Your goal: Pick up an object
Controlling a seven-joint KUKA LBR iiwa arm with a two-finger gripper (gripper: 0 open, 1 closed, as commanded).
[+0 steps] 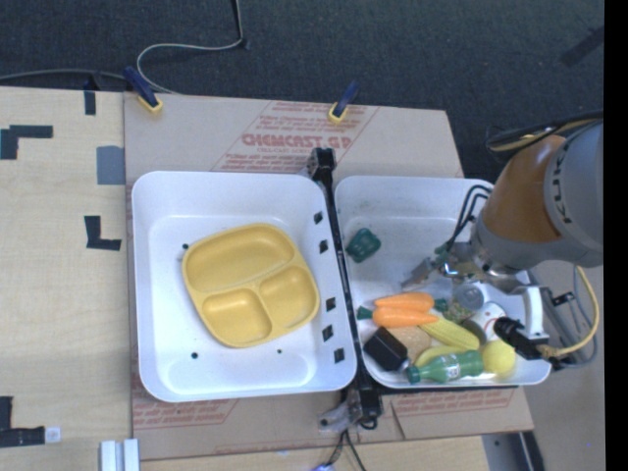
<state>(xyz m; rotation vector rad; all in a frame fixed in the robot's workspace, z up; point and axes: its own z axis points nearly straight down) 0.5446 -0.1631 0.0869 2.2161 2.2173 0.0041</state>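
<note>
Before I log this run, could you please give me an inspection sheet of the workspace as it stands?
Surface: cardboard sheet under two white bins, left bin and right bin.
Job's things: carrot, corn cob, green bottle, lemon, black block, green piece, all in the right bin.
Clutter: yellow divided plate in the left bin.
Grippers: gripper low over the right bin, above the carrot; grip unclear.
Cables: black cable beyond the bench; yellow cable by the arm.
Surroundings: dark carpet, two clamps.
</note>
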